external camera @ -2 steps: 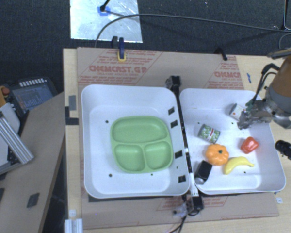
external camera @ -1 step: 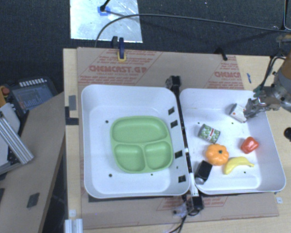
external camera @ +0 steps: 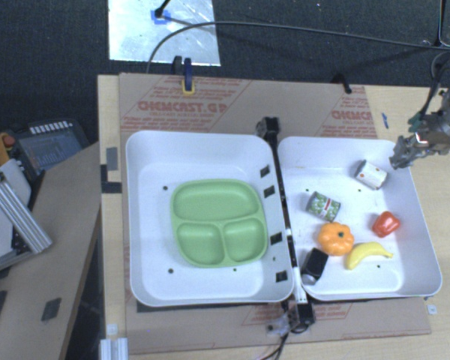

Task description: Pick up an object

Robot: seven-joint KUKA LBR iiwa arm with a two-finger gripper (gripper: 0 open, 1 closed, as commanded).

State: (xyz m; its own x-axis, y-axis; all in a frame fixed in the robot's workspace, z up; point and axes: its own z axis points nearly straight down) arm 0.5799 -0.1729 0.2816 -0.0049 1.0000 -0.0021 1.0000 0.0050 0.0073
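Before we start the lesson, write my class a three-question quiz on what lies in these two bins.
1. True or false: the green tray lies in the left bin.
2. Which item lies nearest the hand? A) banana B) white box C) red pepper
3. Fill in: the orange pumpkin sits between the black object and the ____.

Key: 1 true; 2 B; 3 banana.
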